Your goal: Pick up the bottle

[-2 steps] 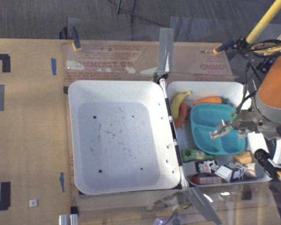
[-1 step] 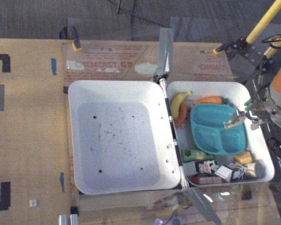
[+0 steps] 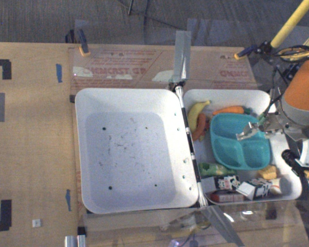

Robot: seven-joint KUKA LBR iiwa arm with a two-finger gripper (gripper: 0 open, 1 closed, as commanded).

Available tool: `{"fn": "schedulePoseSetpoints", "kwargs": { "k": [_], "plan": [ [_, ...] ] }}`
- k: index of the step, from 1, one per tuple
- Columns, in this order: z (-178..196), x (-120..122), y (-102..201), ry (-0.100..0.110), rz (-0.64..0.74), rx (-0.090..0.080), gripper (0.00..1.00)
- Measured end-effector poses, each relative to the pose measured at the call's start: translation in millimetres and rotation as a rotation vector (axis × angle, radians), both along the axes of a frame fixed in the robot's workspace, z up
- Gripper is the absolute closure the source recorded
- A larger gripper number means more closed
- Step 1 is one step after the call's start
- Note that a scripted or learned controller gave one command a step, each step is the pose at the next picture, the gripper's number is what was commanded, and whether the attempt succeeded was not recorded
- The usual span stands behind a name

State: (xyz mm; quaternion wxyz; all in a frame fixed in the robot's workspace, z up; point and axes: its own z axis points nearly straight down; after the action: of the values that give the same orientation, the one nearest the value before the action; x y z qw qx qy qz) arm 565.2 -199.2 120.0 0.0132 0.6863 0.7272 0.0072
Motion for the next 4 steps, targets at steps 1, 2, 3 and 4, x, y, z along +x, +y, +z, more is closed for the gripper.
{"fn": "schedulePoseSetpoints", "kwargs": {
  "k": [1, 2, 3, 4],
  "plan": [
    [-23, 47, -9, 0.023, -0.076, 0.025, 0.0],
    [-13, 49, -12, 0.009, -0.073, 0.01, 1.0],
    [-15, 49, -6, 0.017, -0.069, 0.021, 0.0],
    [-22, 29, -10, 0.001, -0.052, 0.018, 0.0]
  ]
}}
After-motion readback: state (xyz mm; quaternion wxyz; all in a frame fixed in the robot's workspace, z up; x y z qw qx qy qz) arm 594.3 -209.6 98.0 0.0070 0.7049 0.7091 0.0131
